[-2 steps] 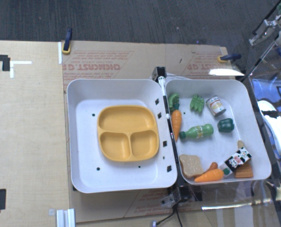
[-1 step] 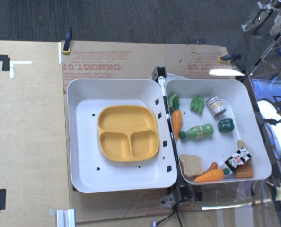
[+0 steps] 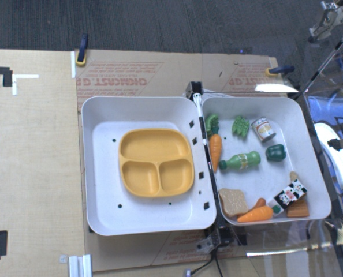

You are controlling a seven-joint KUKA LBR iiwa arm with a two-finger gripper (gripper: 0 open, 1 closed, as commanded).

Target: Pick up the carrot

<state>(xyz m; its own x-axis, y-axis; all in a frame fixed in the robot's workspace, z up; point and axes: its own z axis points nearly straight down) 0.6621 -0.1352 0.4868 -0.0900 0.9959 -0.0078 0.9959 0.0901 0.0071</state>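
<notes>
A carrot (image 3: 215, 149) with a green leafy top lies lengthwise against the left wall of the right bin (image 3: 308, 130), tip pointing toward the front. A second orange carrot-like piece (image 3: 256, 214) lies near that bin's front wall, next to a slice of bread (image 3: 233, 201). Both are uncovered and nothing touches them from above.
Also in the right bin are a green bottle (image 3: 241, 161), a small can (image 3: 264, 129), a green pepper (image 3: 275, 152), a leafy green (image 3: 239, 126), a cow-patterned carton (image 3: 290, 195) and a brown block (image 3: 298, 210). The left bin (image 3: 96, 172) holds a yellow divided plate (image 3: 156, 161).
</notes>
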